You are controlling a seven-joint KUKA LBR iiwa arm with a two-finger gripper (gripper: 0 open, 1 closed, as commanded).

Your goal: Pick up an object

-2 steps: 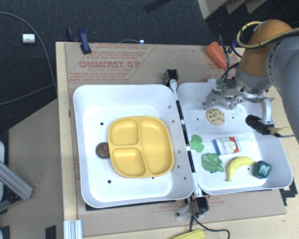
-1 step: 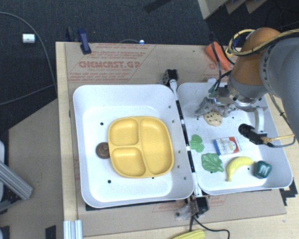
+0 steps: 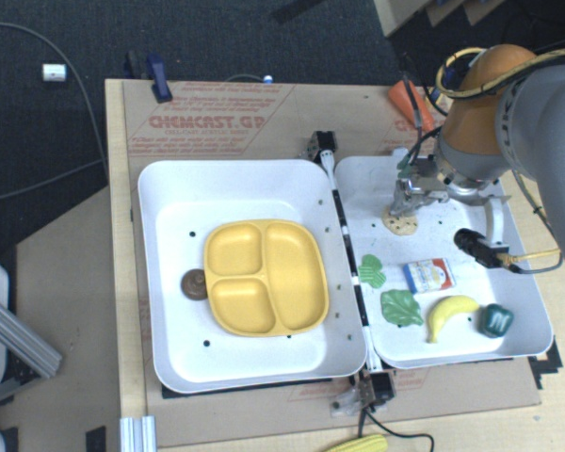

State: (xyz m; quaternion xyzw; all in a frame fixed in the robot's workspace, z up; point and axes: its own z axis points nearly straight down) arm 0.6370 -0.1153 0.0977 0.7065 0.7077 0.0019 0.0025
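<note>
A round tan cookie lies near the back of the right bin, with the end effector poised directly over it, seemingly to grasp it, though whether it is apart or together cannot be told, while a banana sits nearer the front

- Arm — cut off by the right edge.
- Gripper — fingertips too small and dark to read; contact with the cookie can't be told.
- Brown disc: partly hidden under the yellow plate.
- Yellow thing, cut off at the bottom edge.
</note>
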